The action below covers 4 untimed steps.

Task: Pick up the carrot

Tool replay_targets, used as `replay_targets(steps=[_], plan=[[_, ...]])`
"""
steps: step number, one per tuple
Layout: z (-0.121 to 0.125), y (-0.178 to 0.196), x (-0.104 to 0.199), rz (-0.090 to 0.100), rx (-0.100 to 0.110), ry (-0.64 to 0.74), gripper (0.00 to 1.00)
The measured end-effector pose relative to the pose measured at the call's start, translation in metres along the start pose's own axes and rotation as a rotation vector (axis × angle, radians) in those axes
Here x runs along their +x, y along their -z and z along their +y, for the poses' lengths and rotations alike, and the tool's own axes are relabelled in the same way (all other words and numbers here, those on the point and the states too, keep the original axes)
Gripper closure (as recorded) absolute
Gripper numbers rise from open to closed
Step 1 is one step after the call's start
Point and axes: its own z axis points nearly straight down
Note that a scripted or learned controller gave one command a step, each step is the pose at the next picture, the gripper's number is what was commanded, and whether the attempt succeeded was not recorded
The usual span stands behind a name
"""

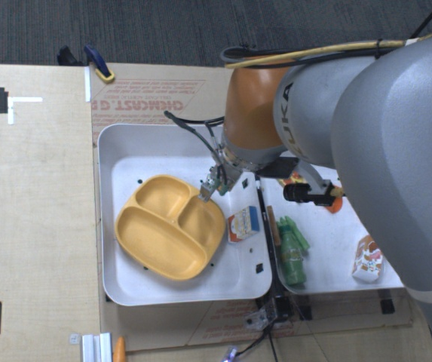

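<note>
Grey arm [381, 127] overhangs white bins [125, 277] on seemingly wooden bench [35, 240].

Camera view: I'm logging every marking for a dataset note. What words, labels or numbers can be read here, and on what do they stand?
"KUKA", partly seen, running sideways on the grey arm.
Red print on the cardboard under the bins: upside down, too blurred to read.
Small carton in the left bin: print too small to read.
Packet in the right bin: print too small to read.

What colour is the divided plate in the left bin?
Yellow-orange, plain; the divided plate shows best in the camera view.
</note>
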Motion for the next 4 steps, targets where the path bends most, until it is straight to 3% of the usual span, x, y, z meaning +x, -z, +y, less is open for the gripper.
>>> replay_targets(steps=[1, 2, 3, 4], plan=[[0.067, 0.056, 0.047, 0.004, -0.003, -0.01, 1.0], [0.079, 0.056, 0.084, 0.005, 0.002, -0.325, 1.0], [0.04, 0.053, 0.118, 0.006, 0.006, -0.689, 1.0], [0.016, 0.053, 0.141, 0.005, 0.007, -0.97, 1.0]])
